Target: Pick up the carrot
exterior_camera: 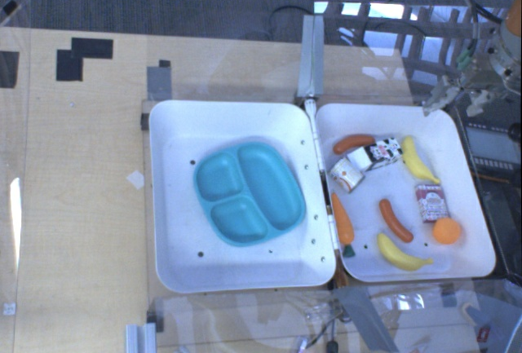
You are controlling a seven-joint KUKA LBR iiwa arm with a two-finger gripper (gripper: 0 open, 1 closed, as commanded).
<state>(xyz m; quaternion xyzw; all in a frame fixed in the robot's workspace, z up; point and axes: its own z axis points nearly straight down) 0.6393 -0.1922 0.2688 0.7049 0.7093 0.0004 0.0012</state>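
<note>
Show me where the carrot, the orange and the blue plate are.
carrot (342, 222), camera view, middle of its orange body
orange (446, 231), camera view, centre of the fruit
blue plate (284, 217), camera view, right rim

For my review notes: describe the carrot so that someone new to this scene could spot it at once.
Look in the right bin, along its left wall. The carrot lies there, lengthwise against the divider, below the small can. It is orange and tapered with a green end, unlike the two reddish sausages.
</note>
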